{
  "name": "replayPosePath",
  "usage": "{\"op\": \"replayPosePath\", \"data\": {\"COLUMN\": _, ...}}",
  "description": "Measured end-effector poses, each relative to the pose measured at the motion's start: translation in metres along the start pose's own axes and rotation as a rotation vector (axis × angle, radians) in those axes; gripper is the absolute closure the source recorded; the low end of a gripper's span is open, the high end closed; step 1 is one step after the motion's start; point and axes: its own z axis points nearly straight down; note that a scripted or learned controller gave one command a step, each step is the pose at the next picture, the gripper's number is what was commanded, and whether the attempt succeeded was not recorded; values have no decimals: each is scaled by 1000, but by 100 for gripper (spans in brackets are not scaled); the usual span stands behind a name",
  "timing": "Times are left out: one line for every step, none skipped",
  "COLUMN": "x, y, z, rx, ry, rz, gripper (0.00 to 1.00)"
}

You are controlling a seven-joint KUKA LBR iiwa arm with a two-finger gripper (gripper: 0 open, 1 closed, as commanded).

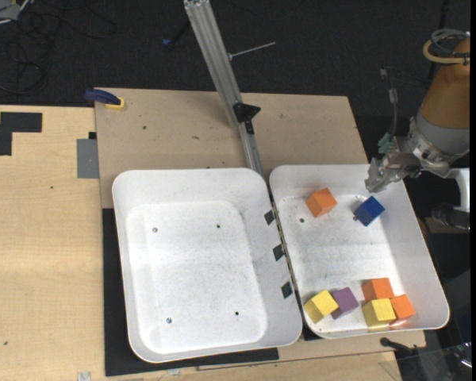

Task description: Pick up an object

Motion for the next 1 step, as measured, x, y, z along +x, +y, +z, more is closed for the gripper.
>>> {"op": "replayPosePath", "data": {"x": -5, "y": -4, "z": -45, "rx": 0, "ry": -1, "rz": 1, "gripper": 100}}
